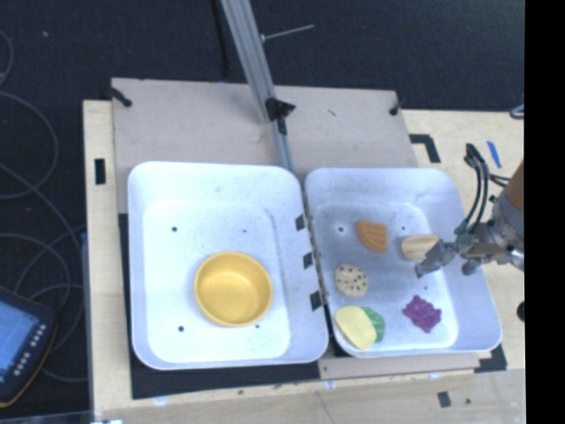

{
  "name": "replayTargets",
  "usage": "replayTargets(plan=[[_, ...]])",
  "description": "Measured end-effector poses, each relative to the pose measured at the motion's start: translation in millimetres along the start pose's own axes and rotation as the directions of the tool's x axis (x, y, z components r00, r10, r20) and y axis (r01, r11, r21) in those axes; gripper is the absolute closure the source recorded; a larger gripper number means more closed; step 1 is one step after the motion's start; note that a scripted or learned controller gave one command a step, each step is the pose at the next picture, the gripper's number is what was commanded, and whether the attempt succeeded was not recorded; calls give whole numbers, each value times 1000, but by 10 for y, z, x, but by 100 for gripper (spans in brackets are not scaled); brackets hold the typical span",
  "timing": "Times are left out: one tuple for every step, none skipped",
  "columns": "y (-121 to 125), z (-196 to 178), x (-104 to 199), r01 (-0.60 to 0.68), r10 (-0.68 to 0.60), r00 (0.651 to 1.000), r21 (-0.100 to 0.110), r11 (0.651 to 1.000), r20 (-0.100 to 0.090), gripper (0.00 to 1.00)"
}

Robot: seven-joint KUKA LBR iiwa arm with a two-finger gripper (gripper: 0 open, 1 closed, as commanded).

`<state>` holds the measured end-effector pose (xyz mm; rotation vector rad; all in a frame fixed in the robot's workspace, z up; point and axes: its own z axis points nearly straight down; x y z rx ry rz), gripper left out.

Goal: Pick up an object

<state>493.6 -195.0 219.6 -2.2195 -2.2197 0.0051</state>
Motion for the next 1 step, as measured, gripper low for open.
replayTargets(plan=[[-10, 432, -55, -1, 1, 1000, -1, 1000, 1, 0]])
